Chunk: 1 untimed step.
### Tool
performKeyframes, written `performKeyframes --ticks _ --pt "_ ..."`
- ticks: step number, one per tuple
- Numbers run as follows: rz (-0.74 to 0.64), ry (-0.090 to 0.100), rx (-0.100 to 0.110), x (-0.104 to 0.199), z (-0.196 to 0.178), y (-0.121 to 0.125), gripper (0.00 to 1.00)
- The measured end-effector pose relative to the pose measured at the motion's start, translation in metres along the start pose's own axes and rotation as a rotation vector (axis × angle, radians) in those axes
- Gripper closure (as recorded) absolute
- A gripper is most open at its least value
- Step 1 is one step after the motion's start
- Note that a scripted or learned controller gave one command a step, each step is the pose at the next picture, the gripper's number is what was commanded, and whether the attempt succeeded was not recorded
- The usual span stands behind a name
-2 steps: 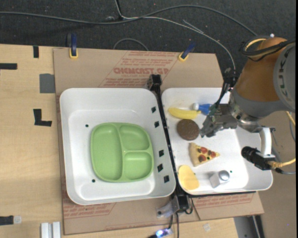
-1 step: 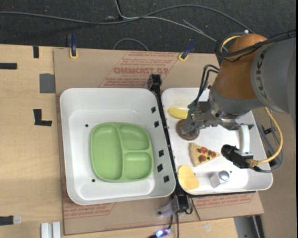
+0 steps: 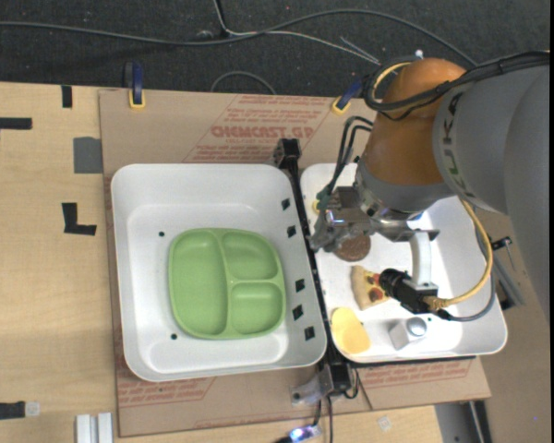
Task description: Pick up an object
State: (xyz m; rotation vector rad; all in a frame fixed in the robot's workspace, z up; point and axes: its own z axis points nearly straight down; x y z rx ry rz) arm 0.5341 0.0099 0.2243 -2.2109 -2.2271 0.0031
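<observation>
On the left is a white bin [image 3: 134, 247] with a green plate [image 3: 226, 282] lying flat in it; the plate has three sections and sits well apart from the arm, so it is not in the way. A thin wall with black clips [image 3: 300, 275] splits this bin from the right bin [image 3: 480, 340], and the arm could bump that wall because it works just beside it. In the right bin, the gripper [image 3: 337, 229] is low, near the left wall, and a brown round thing [image 3: 354, 245] sits right under it. I cannot tell if the gripper is clenched or let go, because the big grey and orange arm [image 3: 415, 137] hides it from above, and I cannot tell if it has hold of anything. My guess is that the brown round thing is the one it is going for. It looks flat, so it might slip away and stay in the bin. Just below is a slice of pizza [image 3: 367, 286], then a yellow piece [image 3: 351, 332] at the near edge, and a small grey thing [image 3: 408, 330] to the right. These lie close together, so the gripper could push one by mistake. A yellow cable [image 3: 471, 289] and a black part hang low over them and might snag.
</observation>
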Motion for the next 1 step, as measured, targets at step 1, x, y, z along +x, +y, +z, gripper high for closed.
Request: performKeyframes --ticks 1 --pt "0.001 -0.001 0.003 0.0509 0.0057 -0.0172 1.00"
